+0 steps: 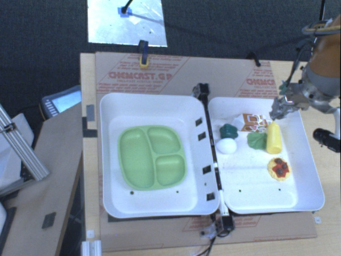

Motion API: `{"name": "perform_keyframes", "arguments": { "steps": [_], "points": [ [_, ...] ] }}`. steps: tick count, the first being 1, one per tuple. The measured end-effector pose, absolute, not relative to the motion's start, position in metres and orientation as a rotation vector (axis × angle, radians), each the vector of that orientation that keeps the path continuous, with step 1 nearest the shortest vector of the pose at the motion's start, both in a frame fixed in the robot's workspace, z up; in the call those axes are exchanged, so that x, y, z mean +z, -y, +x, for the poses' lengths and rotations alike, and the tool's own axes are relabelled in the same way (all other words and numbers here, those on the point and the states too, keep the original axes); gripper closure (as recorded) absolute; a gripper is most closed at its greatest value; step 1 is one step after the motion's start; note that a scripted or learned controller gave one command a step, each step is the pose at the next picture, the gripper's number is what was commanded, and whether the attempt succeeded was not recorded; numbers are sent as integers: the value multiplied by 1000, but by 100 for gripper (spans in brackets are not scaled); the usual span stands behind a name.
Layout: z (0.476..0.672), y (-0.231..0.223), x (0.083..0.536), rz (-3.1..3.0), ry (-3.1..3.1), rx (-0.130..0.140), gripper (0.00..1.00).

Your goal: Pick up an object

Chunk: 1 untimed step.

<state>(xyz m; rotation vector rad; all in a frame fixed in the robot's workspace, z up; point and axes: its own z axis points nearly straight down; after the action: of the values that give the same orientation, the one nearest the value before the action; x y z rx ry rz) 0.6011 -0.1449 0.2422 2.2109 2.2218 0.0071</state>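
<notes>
**End effector hanging over the right bin's far edge, above the cluster of objects**

The arm [324, 63] is reaching in from 3 o'clock, and its end effector [278, 110] is hanging over the right bin [306, 169] near the far rim, at about 1 o'clock within that bin. Whether its fingers are apart or together cannot be told from here; nothing is showing between them.

The objects are sitting crowded in the far half of the right bin. A yellow cylinder [274, 137] is lying just below the end effector, touching a green leafy piece [257, 140] at its 9 o'clock. An orange-and-white packet [253, 122] is lying toward the far rim, at 11 o'clock from the cylinder. A dark teal piece [228, 130] and a white ball [227, 146] are sitting close to the divider between the bins. A small pizza-like disc [279, 168] is lying apart, at 6 o'clock from the cylinder.

The near half of the right bin is offering open floor. In the left bin [112, 111], a green divided tray [152, 157] is taking the centre, leaving margins along every wall. Both bins are resting on a cardboard-covered surface [160, 73].
</notes>
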Motion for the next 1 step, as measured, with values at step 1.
{"name": "perform_keyframes", "arguments": {
  "steps": [1],
  "points": [
    [602, 145, 249, 2214, -2224, 3, 100]
  ]
}}
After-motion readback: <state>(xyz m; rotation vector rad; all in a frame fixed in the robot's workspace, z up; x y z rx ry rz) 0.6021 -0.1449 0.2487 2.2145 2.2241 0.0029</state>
